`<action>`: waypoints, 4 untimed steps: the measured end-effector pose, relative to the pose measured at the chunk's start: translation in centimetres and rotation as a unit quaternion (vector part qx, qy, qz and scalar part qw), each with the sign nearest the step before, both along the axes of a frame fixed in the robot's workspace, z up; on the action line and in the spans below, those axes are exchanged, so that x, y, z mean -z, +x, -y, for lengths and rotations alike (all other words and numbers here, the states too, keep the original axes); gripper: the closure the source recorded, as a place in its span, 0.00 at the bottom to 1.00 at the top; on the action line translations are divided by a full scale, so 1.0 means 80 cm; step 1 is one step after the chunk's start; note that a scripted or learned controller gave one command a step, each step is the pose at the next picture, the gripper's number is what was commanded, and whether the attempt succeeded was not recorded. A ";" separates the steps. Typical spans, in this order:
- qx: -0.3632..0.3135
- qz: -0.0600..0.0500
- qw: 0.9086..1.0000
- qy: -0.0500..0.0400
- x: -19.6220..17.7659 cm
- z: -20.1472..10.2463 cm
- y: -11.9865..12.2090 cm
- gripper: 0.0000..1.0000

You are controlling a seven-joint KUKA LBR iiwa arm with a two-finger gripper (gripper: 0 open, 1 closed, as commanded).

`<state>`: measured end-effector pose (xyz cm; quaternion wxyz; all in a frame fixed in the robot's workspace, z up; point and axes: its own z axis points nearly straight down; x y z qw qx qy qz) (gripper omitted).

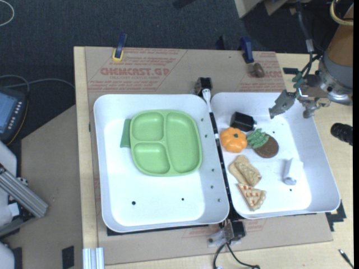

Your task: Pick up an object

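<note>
Camera view: your gripper (293,106) hangs at 2 o'clock over right bin (314,150), fingers spread wide, holding nothing. Toy pumpkin (233,140) sits near 9 o'clock in that bin. Nothing picked yet; you must reach, grab, lift.

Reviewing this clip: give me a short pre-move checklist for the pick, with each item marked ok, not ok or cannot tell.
1. Gripper above the right bin, fingers apart: ok.
2. Nothing between the fingers yet: ok.
3. Candidate objects reachable in the right bin: pumpkin, black block, grey piece: ok.
4. Pumpkin free of neighbours: not ok, it sits against the green-topped brown item.
5. Grey piece isolated: ok.
6. Gripper height above bin floor: cannot tell.
</note>
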<state>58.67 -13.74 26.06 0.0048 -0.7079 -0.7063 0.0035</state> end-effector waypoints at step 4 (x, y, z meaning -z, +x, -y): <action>-0.001 0.003 1.000 0.000 0.176 -0.012 -0.002 0.00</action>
